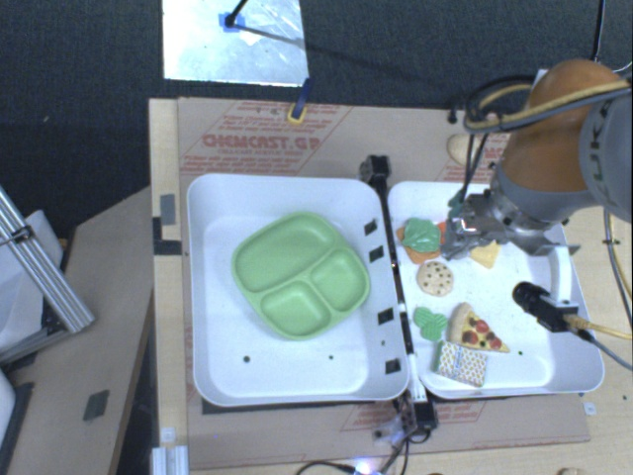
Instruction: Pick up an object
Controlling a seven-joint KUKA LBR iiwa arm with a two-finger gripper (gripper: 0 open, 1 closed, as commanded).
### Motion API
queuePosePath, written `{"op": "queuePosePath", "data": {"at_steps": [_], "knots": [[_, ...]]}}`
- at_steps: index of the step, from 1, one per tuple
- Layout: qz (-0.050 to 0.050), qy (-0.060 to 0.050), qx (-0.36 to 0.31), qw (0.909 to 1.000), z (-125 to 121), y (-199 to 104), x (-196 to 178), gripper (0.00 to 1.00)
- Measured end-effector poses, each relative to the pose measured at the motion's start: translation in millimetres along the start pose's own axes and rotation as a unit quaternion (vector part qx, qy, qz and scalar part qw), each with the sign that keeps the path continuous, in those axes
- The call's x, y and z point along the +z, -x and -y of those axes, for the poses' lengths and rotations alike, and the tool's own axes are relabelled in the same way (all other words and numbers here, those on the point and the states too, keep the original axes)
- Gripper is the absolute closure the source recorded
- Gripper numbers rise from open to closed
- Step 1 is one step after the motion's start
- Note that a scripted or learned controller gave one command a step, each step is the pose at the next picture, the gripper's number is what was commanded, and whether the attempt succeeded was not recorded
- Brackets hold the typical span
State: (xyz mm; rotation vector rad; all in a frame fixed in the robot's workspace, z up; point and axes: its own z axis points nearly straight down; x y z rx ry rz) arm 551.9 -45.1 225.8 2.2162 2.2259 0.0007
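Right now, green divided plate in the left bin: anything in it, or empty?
Empty. The green divided plate lies flat in the left bin, and all three compartments show bare green.

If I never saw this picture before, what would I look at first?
Probably the big green plate with three sections, sitting in the middle of the left white bin. Next, the robot arm with its orange band, reaching in from the right over the right bin. Under it lie little toy foods: a pizza slice, a round cookie and a yellow cheese wedge.
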Motion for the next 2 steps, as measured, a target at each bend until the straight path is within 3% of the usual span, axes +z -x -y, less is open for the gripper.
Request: {"op": "queuePosePath", "data": {"at_steps": [1,2], "knots": [[0.000,0.000,0.002,1.0000,-3.8,16.0,9.7,1.00],[0.000,0.001,-0.001,1.0000,-11.5,4.1,0.5,1.00]]}}
